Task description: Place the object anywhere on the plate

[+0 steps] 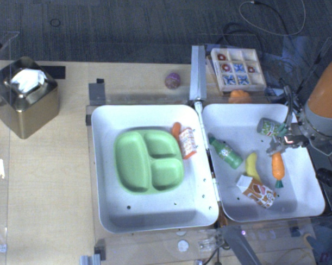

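Over the right bin (315, 203), my jaws (281, 144) hang just above the carrot (277, 166); whether they are spread I cannot tell. Around it lie a banana (251, 164), a green bottle (225, 152), a can (271, 127) and a carton (258, 192), labels unreadable. The left bin (111, 212) holds the green plate (148, 160) and a packet (187, 143) beside it.

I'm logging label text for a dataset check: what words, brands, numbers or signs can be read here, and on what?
None can be read.
Tic-tac-toe board: red and blue X and O marks, no words.
Orange-and-white packet: print too blurred.
Green bottle: label too small.
Green can: print blurred.
Brown-and-white carton: pattern, no legible text.
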Available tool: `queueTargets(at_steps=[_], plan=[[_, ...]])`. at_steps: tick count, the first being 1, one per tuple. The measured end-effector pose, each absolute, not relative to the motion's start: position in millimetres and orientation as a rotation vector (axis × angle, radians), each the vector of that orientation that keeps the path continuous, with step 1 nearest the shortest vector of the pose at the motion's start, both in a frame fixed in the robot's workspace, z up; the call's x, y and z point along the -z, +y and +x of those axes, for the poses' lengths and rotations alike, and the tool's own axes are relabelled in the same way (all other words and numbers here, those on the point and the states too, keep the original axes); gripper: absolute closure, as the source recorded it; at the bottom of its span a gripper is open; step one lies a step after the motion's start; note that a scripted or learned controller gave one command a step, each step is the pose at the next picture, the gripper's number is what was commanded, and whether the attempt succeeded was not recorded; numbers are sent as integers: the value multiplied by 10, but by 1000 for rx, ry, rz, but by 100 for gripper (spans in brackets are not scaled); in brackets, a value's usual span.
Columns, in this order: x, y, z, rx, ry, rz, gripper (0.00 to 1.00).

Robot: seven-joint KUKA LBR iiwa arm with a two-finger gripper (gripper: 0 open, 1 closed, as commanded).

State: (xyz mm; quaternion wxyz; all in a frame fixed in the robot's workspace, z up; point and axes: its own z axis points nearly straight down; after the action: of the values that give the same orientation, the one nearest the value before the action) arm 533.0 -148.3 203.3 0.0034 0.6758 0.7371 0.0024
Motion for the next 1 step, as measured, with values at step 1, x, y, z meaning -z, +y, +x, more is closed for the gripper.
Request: queueTargets(at_steps=[1], plan=[[-2248, -849, 5885, -7, 2417, 1998, 100]])
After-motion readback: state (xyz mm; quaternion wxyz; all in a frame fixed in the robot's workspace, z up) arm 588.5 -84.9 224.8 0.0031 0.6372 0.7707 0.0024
